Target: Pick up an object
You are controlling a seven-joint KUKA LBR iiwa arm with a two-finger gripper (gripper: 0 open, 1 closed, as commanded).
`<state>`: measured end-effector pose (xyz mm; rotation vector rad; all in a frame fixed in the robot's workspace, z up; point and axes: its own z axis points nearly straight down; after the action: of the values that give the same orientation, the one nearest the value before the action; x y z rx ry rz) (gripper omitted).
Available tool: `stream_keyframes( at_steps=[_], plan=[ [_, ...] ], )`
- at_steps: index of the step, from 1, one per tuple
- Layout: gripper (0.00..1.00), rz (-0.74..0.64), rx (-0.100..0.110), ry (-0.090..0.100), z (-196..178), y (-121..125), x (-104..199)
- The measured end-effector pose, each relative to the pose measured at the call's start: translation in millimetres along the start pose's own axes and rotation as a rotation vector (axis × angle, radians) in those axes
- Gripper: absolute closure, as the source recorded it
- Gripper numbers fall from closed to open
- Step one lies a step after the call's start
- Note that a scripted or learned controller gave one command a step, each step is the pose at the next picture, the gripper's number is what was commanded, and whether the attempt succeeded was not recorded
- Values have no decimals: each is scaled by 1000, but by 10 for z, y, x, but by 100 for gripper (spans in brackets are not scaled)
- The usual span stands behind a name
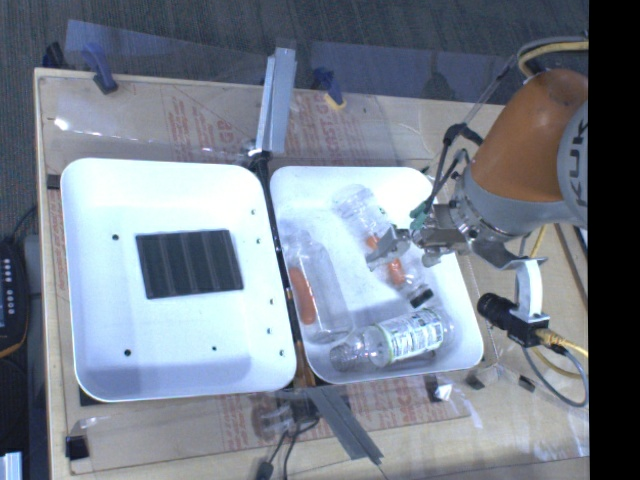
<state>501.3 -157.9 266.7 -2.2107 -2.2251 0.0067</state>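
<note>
You have several clear plastic bottles lying in the right bin [455,268], right of centre in the frame. One bottle with a printed label [395,340] lies on its side along the bin's lower edge. A second bottle [358,208] lies near the upper middle of the bin, and a long clear one with an orange piece inside [308,290] lies along its left wall. Small orange bits [395,271] sit near the middle. The hand [432,236] hangs over the bin's right side, just beside those orange bits; you cannot tell whether it is apart or together. The left bin [90,198] holds a dark ribbed panel [189,263]. Both bins rest on the desk [150,118].
</note>
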Motion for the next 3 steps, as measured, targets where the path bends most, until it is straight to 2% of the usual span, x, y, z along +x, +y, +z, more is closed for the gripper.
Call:
stream_keyframes(
  at_steps=[1,2,3],
  plan=[
    [0,-24,-1,-1,403,440,-472],
    [0,49,-2,0,1757,1043,-512],
    [0,-82,-5,-4,1744,559,-305]
  ],
)
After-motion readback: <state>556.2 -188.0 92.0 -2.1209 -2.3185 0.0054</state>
